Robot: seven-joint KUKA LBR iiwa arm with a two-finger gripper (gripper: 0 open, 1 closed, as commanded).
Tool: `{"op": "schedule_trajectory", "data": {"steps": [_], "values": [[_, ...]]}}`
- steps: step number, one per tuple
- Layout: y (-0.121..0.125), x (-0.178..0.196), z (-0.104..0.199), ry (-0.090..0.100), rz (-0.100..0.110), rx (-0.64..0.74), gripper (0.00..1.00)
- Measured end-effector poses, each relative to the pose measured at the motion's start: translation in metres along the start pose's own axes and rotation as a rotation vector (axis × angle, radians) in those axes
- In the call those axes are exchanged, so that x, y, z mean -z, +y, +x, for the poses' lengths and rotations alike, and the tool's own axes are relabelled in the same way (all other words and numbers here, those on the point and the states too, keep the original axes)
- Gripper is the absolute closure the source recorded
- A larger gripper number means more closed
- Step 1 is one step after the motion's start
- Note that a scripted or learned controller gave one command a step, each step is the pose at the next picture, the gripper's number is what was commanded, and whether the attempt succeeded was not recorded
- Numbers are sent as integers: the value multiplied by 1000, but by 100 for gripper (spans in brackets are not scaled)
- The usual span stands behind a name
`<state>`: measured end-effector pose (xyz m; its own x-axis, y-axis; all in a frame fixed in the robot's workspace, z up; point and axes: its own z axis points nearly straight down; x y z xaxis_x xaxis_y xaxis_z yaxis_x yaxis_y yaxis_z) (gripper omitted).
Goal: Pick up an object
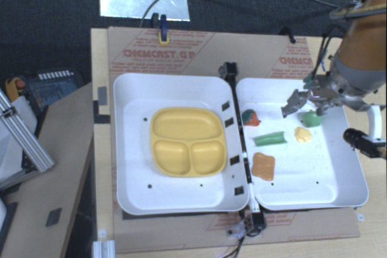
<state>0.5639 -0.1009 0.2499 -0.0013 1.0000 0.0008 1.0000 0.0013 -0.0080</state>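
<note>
Right now my end effector [307,104] hangs over the upper part of the shallow white plastic bin on the right [347,190], reaching in from the right on my grey arm with the orange band [363,39]. Whether it is released or clenched I cannot tell: the metal parts at its tip are too blurred and crowded to read, and I see nothing clearly caught in it.

Just below and a touch to the right of it lies a small pale green lump [312,119], partly tucked under its tip, so close that I cannot say whether they touch. A little lower sits a small yellow toy piece [303,135]. Down and to the left of the end effector lies a long green bean-shaped toy [269,139], and up from that, level with the end effector and well to its left, is a small red toy with a green top [250,118]. Further down, near the bin's middle, rests a flat orange-brown toy slab [263,166].

Far off to the left, in the other shallow white plastic bin [130,130], sits a yellow plastic tray with three compartments [187,141]. Both bins rest on a brown printed cardboard sheet [199,51] that covers the bench [60,130].
</note>
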Motion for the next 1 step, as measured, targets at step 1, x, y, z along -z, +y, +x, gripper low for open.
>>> {"op": "schedule_trajectory", "data": {"steps": [1], "values": [[2, 5, 0, -1, -10, 2, 0]]}}
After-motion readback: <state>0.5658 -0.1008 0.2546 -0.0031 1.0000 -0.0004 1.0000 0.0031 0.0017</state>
